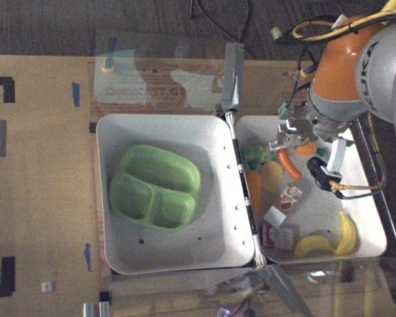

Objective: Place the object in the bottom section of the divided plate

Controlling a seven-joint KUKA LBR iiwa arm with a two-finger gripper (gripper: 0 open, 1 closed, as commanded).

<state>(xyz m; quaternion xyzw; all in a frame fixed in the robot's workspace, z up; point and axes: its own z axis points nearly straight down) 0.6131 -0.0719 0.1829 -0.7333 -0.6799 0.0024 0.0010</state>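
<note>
Scene: a desk (39,197) seen from above, bearing two shallow white bins side by side.
Left bin (119,243): holds a green divided plate (155,187), with one long section toward the top of the view and two smaller sections toward the bottom; all three look bare.
Right bin (366,240): holds toy food, namely a carrot (254,189), a pale round fruit (272,175), a banana (330,238), a small orange piece (290,165) and some small cartons.
Arm: grey with an orange band, reaching over the right bin's upper part.
Hand (292,139): hovering just above the orange piece; whether it is released or clenched, I cannot tell.
Step in hand: apparently the pick, with no object on the plate yet.
Next move calls for: a secure grasp, a lift over the wall between the bins, then a release over the plate's bottom section.
</note>
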